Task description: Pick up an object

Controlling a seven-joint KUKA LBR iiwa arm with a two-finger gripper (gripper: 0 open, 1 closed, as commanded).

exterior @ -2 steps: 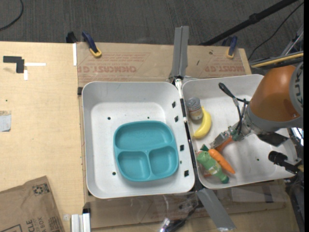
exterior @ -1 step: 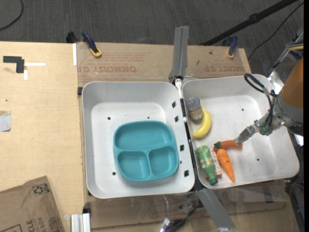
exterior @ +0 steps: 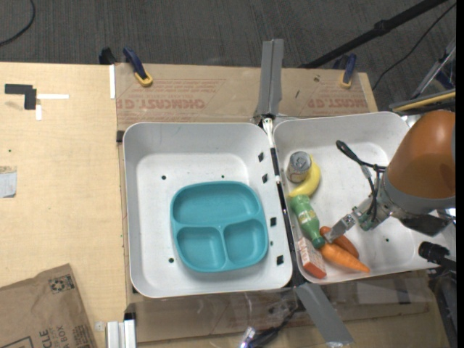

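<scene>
tabletop (exterior: 58, 194): pale wood with brown cardboard under two white bins, dark carpet beyond.
left bin (exterior: 145, 151): holds a teal divided plate (exterior: 219, 225) at its centre.
right bin (exterior: 341, 133): a can (exterior: 299, 167) at 10 o'clock, touching a yellow banana (exterior: 307, 184); a green bottle (exterior: 307, 220) just below; a red packet (exterior: 310, 261) and two carrots (exterior: 344, 256) at 6 o'clock.
arm (exterior: 428, 158): grey with orange band, entering from 3 o'clock.
gripper (exterior: 346, 223): low, just above the carrots — fingers spread slightly, nothing between them.
</scene>
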